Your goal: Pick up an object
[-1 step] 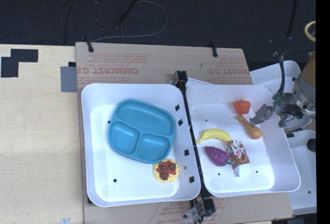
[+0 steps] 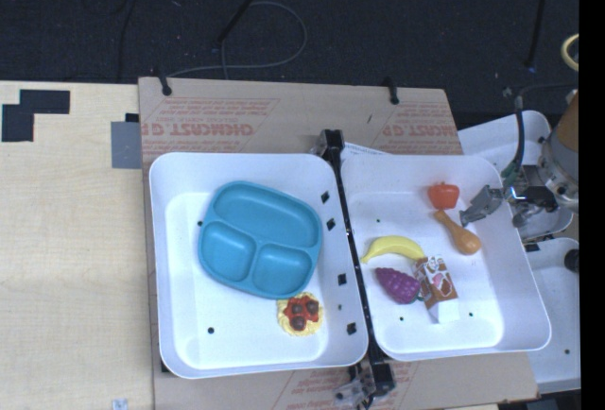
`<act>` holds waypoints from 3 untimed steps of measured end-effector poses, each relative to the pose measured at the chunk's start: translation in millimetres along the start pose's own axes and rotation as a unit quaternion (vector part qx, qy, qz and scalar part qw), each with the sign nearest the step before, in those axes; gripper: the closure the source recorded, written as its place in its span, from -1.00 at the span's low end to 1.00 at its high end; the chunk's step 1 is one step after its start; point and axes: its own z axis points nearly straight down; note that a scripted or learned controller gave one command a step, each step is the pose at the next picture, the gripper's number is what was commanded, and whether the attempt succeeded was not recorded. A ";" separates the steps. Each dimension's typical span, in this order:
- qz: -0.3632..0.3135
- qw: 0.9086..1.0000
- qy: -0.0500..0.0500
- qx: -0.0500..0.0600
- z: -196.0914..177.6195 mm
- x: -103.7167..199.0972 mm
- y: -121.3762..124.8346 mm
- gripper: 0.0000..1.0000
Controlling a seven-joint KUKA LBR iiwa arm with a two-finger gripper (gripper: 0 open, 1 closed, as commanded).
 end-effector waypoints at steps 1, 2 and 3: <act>0.000 1.000 0.002 0.004 61.4 8.6 -3.5 -1.00; 0.000 1.000 0.001 0.003 125.0 12.9 -2.8 -1.00; 0.001 1.000 0.001 0.002 144.3 14.2 -3.0 -1.00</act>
